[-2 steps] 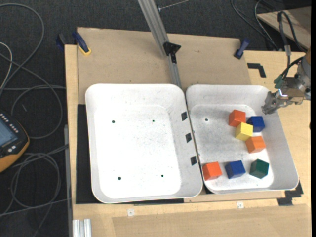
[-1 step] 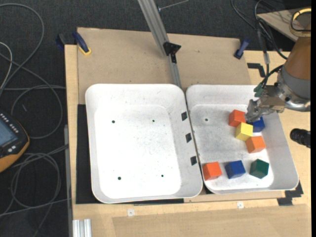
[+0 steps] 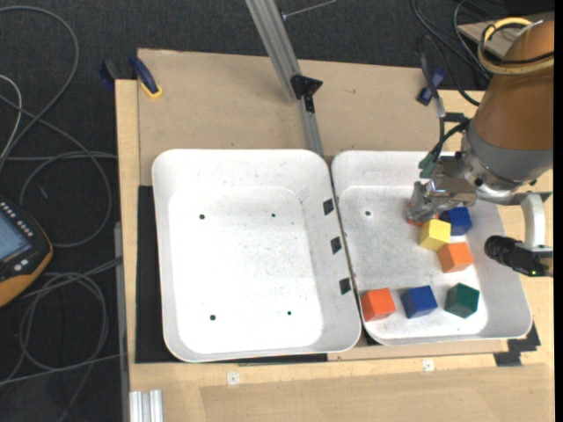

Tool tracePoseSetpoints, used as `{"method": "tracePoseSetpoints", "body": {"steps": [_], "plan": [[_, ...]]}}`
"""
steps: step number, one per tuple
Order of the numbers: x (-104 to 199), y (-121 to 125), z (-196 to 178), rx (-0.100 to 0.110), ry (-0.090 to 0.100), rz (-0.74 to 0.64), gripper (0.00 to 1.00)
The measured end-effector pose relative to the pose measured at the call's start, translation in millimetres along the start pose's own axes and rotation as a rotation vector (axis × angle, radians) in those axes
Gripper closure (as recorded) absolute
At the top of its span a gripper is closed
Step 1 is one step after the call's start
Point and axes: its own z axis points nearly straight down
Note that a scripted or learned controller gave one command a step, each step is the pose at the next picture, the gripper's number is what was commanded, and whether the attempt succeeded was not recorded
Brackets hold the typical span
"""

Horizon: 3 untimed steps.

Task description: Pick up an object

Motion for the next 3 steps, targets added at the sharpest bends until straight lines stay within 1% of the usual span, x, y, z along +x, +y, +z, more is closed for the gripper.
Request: {"method": "tracePoseSetpoints", "body": {"steps": [1, 2, 3], "plan": [[54.5, -17.3, 3.0, 0.002, 0.000, 0.000, 1.00], [108.9, -17.5, 17.7, 0.004, -0.001, 0.000, 1.00], [159.8, -23.6, 30.9, 0.004, -0.001, 0.001, 1.00]]}}
